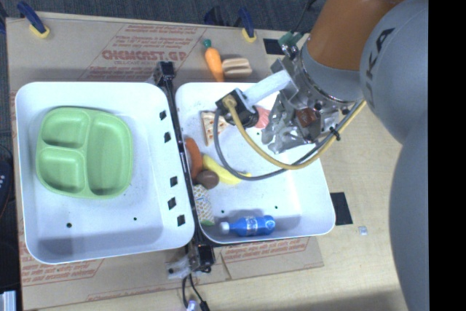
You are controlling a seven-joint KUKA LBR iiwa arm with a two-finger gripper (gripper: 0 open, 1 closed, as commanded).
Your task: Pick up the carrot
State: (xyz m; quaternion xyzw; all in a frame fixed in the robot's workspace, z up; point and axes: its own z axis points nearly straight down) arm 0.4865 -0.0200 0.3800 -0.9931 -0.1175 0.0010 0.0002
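The carrot (213, 63), orange with a green tip, lies on the cardboard just behind the right bin's (309, 193) back rim, outside both bins. A tan bun-like piece (237, 68) lies touching its right side. My gripper (282, 130) hangs over the middle of the right bin, well to the right of the carrot and nearer the front, with a yellow cable looping beneath it. Nothing is visibly held.
The right bin holds a waffle piece (210, 125), a red item (260, 117), an orange-brown sausage (192, 154), a banana (224, 172), a brown lump (208, 179) and a blue bottle (249, 225). A green divided plate (85, 151) lies in the left bin (44, 240).
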